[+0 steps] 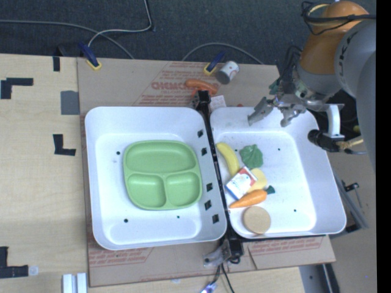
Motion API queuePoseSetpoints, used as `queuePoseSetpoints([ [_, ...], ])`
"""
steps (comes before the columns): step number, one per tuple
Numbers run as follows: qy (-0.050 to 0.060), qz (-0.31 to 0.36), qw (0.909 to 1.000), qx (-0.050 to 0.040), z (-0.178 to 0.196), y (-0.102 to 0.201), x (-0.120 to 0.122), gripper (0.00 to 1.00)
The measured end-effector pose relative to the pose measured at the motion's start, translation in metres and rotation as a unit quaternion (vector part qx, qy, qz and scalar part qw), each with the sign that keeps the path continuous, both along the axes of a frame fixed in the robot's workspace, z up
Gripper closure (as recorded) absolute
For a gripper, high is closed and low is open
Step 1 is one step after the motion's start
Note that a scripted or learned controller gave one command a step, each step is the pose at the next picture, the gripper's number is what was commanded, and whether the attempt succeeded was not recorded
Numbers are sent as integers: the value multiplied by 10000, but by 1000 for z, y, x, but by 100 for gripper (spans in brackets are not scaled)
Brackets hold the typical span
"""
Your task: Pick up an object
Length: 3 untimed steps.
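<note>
The grey two-finger gripper [271, 115] hung over the far rim of the right-hand shallow white bin [305, 182], its jaws spread apart and holding nothing. A curved yellow toy banana [227, 157] lay near that bin's left wall, beside a green leafy toy [251, 156].

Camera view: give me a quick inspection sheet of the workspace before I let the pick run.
Surface: brown cardboard sheet under two white bins.
Job's things: right bin holds a banana, green leafy piece, small carton, carrot and tan round disc, clustered along its left side.
Clutter: left bin holds a green divided plate; an orange item lies on the cardboard behind the bins.
Grippers: gripper open, over the right bin's back edge, holding nothing.
Cables: thin cable across the dark floor.
Surroundings: blue clamps at the cardboard's back edge.
</note>
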<state>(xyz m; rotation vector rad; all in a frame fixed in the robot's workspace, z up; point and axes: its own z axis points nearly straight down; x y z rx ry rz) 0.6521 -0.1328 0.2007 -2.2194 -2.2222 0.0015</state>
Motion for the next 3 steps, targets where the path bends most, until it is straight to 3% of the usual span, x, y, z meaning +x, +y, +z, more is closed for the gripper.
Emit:
queuePoseSetpoints([
  [1, -17, 1, 10000, 1, -113, 33, -30, 0],
  [2, -50, 6, 10000, -12, -112, 5, 19, 0],
  [3, -46, 10, 10000, -7, -112, -2, 19, 0],
])
